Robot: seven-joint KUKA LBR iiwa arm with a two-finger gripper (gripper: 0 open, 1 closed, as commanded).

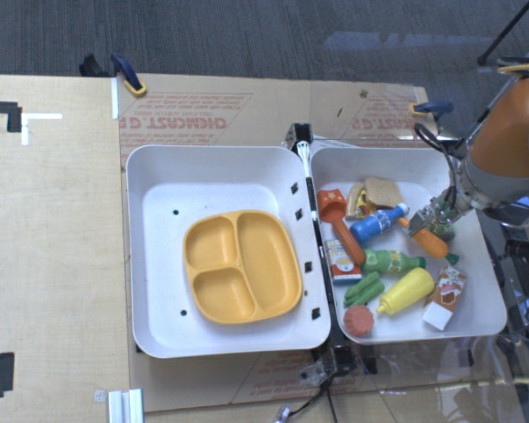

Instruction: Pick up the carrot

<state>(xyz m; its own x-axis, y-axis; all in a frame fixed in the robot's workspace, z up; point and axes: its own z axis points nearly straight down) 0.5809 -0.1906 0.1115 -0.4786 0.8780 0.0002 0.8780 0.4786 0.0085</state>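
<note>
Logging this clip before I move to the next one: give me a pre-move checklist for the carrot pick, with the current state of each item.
1. Carrot located, in the right bin near its right wall: ok.
2. Tool positioned at the carrot, just above its upper end: ok.
3. Carrot seen between the tool's fingers: cannot tell.
4. Carrot lifted off the bin floor: cannot tell.
5. Neighbours clear of the carrot: blue bottle lies apart to its left, ok; green bottle and carton sit close below, not ok.
6. Yellow tray in the left bin, away from the work: ok.
</note>
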